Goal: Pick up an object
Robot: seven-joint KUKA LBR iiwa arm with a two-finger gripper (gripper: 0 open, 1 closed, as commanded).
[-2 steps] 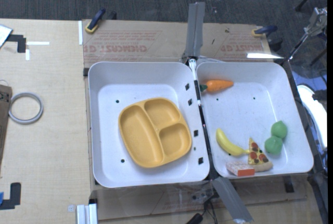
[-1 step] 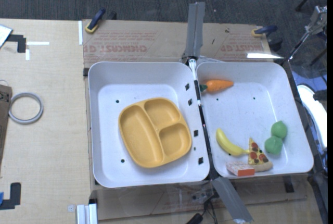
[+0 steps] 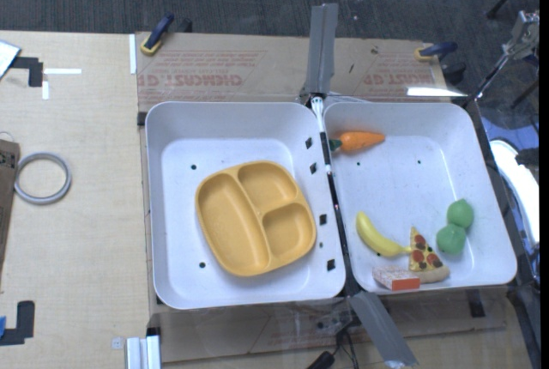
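Note:
The right bin (image 3: pixel 403 123) holds an orange carrot (image 3: pixel 358 141) near its far left corner. A yellow banana (image 3: pixel 379 237) lies toward the front, beside a pizza slice toy (image 3: pixel 423 254) and a small pink-and-white block (image 3: pixel 396 279). Two green round pieces (image 3: pixel 455 226) sit together by the right wall. The left bin (image 3: pixel 171 136) carries a yellow divided plate (image 3: pixel 254 217) with three compartments.
A tape roll (image 3: pixel 39 178) rests on the wooden bench at the left. Blue clamps (image 3: pixel 158 33) (image 3: pixel 437 51) hold cardboard behind the bins. A grey divider bar (image 3: pixel 322 50) stands between the bins at the back. White gear lies at the right edge (image 3: pixel 523 170).

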